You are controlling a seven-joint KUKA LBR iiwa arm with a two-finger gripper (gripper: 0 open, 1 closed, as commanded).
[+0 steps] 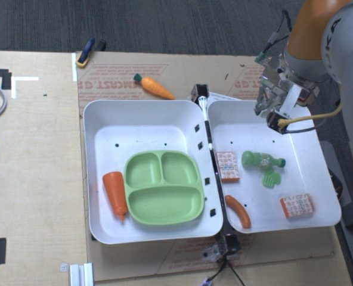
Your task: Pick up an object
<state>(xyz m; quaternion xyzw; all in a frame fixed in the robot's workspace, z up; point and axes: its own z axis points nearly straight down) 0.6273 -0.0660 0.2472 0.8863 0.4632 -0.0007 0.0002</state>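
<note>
Pincer [274, 113] poised above far right corner of right bin [319, 154]; opening cannot be judged, nothing seen in grip. Below, in same bin: green bottle [261, 159], small patterned box [227, 165], second box [296, 206], sausage [238, 211]. Left bin [99, 136]: green divided plate [164, 187], orange bottle [115, 194]. On desk [33, 177] beyond: carrot [154, 86].

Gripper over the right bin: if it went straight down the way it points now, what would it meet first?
Probably bare bin floor. The gripper hangs above the right bin's far end, and the green toy and the small printed box lie nearer the camera. Depth is hard to judge from this slanted view.
</note>
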